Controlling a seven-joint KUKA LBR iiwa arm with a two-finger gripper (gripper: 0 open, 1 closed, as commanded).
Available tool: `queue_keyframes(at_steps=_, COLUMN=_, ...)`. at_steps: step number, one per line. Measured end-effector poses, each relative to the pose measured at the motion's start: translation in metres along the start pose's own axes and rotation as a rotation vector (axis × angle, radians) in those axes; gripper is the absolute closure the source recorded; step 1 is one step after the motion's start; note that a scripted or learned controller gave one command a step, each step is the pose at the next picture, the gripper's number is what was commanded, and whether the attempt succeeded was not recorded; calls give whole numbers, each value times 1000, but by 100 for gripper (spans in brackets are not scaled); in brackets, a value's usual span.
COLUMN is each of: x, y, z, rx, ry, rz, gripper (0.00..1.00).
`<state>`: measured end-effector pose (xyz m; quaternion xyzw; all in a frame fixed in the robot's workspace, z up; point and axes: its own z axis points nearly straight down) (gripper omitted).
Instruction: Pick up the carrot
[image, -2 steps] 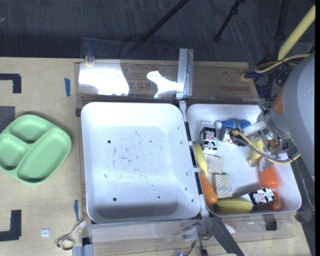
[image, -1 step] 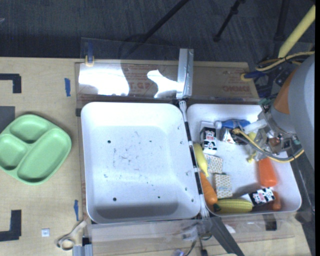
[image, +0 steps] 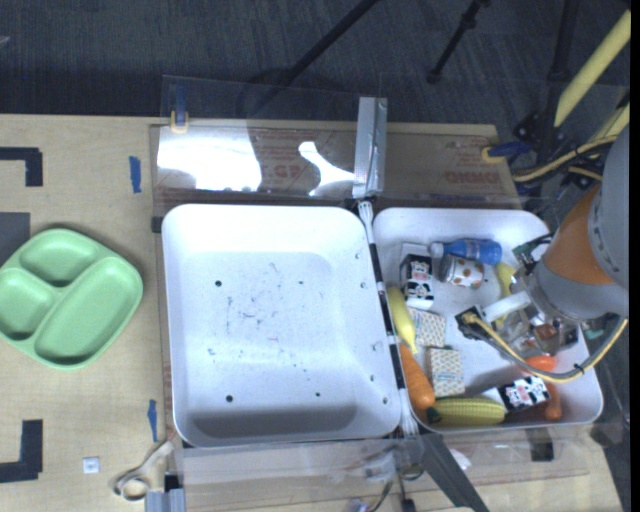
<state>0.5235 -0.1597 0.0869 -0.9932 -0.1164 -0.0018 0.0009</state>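
The carrot (image: 417, 379) is an orange stick lying along the left wall of the right bin (image: 585, 400), near its front corner, between a banana and a corn cob. My gripper (image: 508, 326) hangs low over the middle of the right bin, to the right of the carrot and well apart from it. Wires and the wrist hide much of the gripper. Nothing can be seen held in it.
The right bin also holds a banana (image: 402, 315), cracker packs (image: 446, 368), a corn cob (image: 468, 410), a blue bottle (image: 472, 249), small black-and-white cartons (image: 419, 280) and a small box (image: 524, 393). The left bin (image: 180, 300) lies beside it. A green divided plate (image: 65, 296) sits at far left.
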Motion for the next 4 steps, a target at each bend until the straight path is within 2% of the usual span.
queue_keyframes(at_steps=1, x=-30, y=-55, z=-1, rx=1, ry=2, rz=34, gripper=100)
queue_keyframes(at_steps=2, x=-26, y=-73, z=-1, rx=-5, ry=3, rz=36, gripper=100)
queue_keyframes(at_steps=3, x=-26, y=-74, z=-9, rx=-3, ry=1, rz=38, gripper=100)
queue_keyframes(at_steps=4, x=-27, y=-75, z=0, rx=-1, ry=-1, rz=35, gripper=100)
